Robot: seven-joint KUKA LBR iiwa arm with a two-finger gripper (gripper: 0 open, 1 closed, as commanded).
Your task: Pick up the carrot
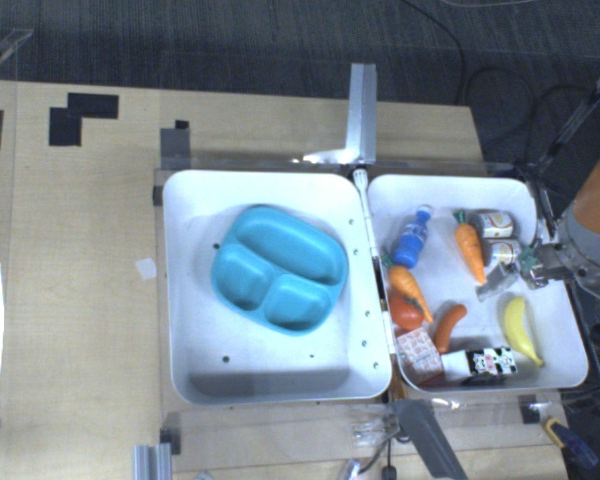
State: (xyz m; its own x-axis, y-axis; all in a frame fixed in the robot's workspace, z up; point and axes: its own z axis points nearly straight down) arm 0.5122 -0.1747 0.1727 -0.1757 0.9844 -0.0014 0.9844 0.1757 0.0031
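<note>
**Approach to carrot, right bin**

My gripper (502,276) sits low in the right bin (570,363); whether it is released or clenched I cannot tell. Nothing visibly between the tips. The carrot (469,249) lies just beside me, up and to the left, tip pointing my way. A can (496,226) crowds its far end, a banana (521,330) lies below me. Best plan, I judge: straddle the carrot's middle across its width, clear of the can, then close.
</note>
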